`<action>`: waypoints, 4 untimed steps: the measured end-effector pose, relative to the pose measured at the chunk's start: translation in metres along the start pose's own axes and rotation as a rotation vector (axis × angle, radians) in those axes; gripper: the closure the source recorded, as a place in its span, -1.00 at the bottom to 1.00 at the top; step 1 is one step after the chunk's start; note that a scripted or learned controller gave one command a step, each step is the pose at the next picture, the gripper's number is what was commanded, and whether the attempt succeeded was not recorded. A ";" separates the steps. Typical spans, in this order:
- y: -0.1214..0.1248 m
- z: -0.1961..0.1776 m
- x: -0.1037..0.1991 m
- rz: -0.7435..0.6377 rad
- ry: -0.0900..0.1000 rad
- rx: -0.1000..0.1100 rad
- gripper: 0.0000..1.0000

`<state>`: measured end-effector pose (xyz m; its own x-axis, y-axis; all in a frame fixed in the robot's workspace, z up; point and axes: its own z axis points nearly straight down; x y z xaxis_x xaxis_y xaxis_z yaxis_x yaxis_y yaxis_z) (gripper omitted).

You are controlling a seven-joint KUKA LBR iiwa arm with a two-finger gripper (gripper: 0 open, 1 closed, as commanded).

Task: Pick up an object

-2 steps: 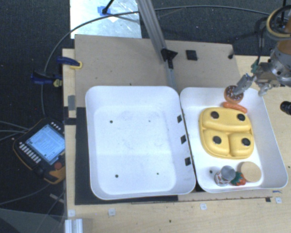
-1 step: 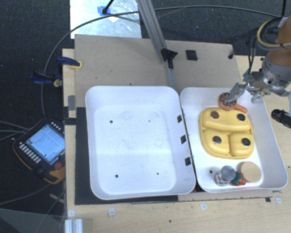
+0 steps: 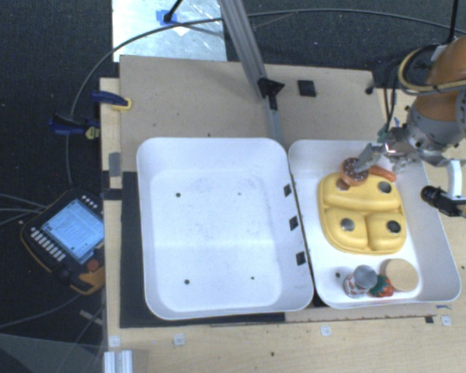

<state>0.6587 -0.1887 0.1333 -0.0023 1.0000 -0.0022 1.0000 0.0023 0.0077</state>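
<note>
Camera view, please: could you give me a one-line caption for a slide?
KUKA arm's gripper reaches over the right bin beside a yellow molded toy.

Left bin (image 3: 213,162) offers open room; yellow tray (image 3: 363,214) crowds the right bin (image 3: 443,263)

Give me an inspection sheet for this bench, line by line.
Surface: tan bench bearing a left bin and a right bin.
Job's things: yellow piece, brown ring, tan disc and small bits, all in the right bin.
Clutter: blue clamps at the bench's left edge.
Gripper: gripper low over the ring; grasp unclear.
Cables: black ones on the floor.
Surroundings: pendant on dark floor, left.
</note>
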 end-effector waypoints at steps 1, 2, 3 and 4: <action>0.000 -0.009 0.000 -0.002 -0.001 -0.001 1.00; 0.002 -0.075 -0.003 -0.002 0.000 -0.002 1.00; 0.003 -0.121 -0.006 -0.002 0.000 0.000 1.00; 0.004 -0.145 -0.006 -0.004 0.001 0.002 1.00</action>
<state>0.6617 -0.1946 0.2785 -0.0058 1.0000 -0.0013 1.0000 0.0059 0.0054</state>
